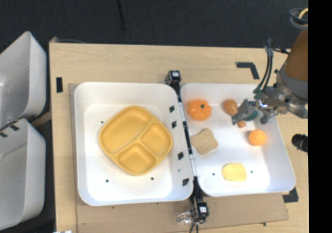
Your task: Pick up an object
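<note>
Objects for picking all lie in the right bin (277, 177); the left bin (83, 185) bears just a yellow divided plate (136, 139). Left to right: a toy pumpkin (198, 109), a tan bread slice (204, 141), a pale yellow piece (234, 172), a small brown item (230, 106), an orange ball (257, 137). The gripper (245, 117) hangs just beside the brown item, nothing visibly between its fingers; whether they are spread or closed I cannot tell. A descent slightly off-centre would likely nudge the round items aside.
</note>
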Controlling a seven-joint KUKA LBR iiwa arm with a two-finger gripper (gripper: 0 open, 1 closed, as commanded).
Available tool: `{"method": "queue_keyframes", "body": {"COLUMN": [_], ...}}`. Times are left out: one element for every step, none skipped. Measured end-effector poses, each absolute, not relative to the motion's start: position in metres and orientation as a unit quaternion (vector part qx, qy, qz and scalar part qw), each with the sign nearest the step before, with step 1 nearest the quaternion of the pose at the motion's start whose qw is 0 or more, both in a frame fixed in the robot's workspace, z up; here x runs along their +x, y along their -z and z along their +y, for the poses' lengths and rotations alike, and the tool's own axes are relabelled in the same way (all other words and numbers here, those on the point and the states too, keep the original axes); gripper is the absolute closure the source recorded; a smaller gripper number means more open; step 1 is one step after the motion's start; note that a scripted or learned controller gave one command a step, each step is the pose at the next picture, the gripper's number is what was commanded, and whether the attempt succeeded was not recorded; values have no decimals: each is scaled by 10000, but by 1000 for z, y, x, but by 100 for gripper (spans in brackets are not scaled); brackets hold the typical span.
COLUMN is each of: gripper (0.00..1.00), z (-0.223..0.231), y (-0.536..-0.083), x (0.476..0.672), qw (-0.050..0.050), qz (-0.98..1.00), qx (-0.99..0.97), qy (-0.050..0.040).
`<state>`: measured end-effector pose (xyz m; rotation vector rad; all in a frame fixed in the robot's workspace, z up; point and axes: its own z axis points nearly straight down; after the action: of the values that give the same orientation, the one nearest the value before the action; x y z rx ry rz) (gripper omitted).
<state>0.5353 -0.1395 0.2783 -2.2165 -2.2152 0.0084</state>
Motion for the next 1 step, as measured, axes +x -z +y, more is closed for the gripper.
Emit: {"method": "queue_keyframes", "body": {"gripper": [0], "z": [-139], "y": [-284], "x": [537], "qw": [-7], "qz": [-7079], "qx": [-7063], "qy": [5]}}
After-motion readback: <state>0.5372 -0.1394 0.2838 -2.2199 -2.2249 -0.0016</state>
